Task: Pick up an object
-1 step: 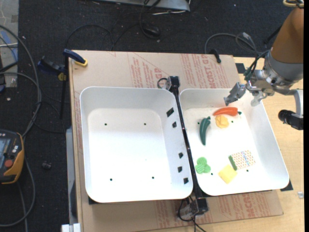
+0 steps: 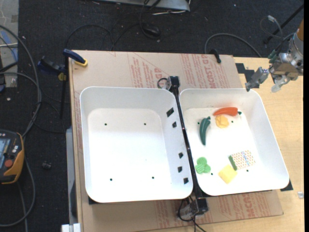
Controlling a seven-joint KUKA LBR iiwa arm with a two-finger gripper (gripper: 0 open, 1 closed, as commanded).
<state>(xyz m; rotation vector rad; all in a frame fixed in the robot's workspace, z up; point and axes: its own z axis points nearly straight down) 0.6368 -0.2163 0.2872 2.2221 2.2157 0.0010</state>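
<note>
The right bin (image 2: 273, 144) holds several small items. A red-orange pepper (image 2: 226, 111) lies at its back, with a small orange piece (image 2: 222, 122) just in front of it. A dark green pod (image 2: 204, 128) lies to their left. Nearer the front are a light green leafy piece (image 2: 202, 166), a yellow block (image 2: 228, 174) and a patterned packet (image 2: 243, 158). My gripper (image 2: 265, 86) hangs above the bin's back right corner, outside its rim. Its fingers are open with nothing between them. It is well apart from all the items.
The left bin (image 2: 91, 144) sits beside the right one, joined by a black divider (image 2: 181, 129). Both rest on a brown cardboard sheet (image 2: 130, 66). A blue and yellow clamp (image 2: 75, 57) is at the sheet's back left corner. Cables lie on the dark floor behind.
</note>
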